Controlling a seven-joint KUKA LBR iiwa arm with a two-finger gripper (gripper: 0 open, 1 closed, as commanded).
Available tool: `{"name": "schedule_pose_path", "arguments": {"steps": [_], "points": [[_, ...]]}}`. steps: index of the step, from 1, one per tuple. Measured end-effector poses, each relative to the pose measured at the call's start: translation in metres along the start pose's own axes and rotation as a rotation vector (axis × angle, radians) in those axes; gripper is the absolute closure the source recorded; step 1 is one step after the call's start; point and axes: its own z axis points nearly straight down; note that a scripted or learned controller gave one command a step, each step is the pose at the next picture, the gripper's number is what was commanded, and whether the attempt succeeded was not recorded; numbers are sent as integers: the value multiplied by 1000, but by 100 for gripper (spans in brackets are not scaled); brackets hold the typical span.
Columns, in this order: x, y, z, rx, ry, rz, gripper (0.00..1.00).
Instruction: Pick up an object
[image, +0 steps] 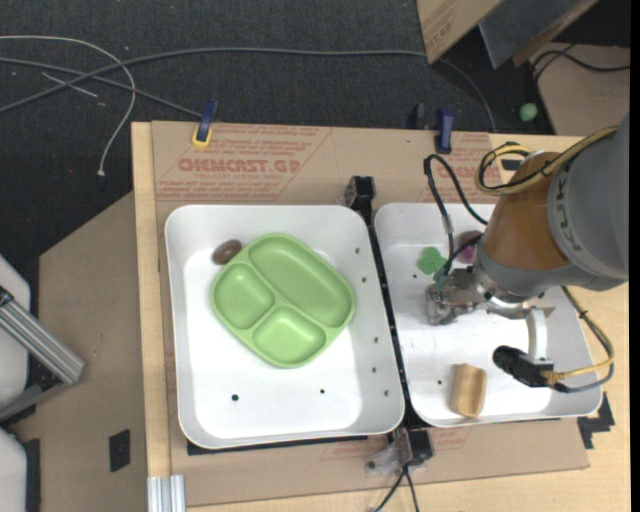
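Tan cylinder (467, 389) near right bin's (570, 405) front edge, gripper (447, 298) lowered mid-bin beside green object (431, 262), finger state unclear, green divided plate (283, 298) in left bin (200, 380)

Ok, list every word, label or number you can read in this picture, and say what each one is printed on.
"CHEMCAST GP" in red, printed on the cardboard sheet under the bins, behind the left bin; the last letters are faint.
A smaller red line beneath it on the same cardboard: too blurred to read.
Faint red print on the cardboard behind the right bin: unreadable.
Print on the cardboard box at the top: too small to read.
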Motion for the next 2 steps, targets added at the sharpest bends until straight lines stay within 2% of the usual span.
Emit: {"name": "schedule_pose_path", "arguments": {"steps": [1, 2], "points": [[0, 1, -13, -5, 0, 1, 100], [0, 9, -75, -12, -3, -2, 100]]}}
